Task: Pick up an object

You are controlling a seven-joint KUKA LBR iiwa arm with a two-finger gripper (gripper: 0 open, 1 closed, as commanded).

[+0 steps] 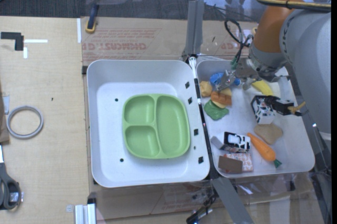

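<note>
**One arm low over the right bin, nothing lifted yet**

Several small toys crowd the right bin (295, 162): a blue piece (217, 79), an orange-brown piece (221, 97), a green piece (214, 110), a banana (261, 87), a carrot (263, 147). The tool (229, 78) sits at the bin's far corner, just beside the blue piece; whether it is apart or together cannot be told. The green divided plate (156, 126) lies in the left bin (100, 128). This looks like the reach-and-grasp step. Next calls for closing squarely on one toy, then rising clear.

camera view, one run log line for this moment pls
arm: over right bin far end | gripper: low among blue toy and orange pieces | grasp: unclear | green tray: left bin, untouched | carrot: right bin
</note>
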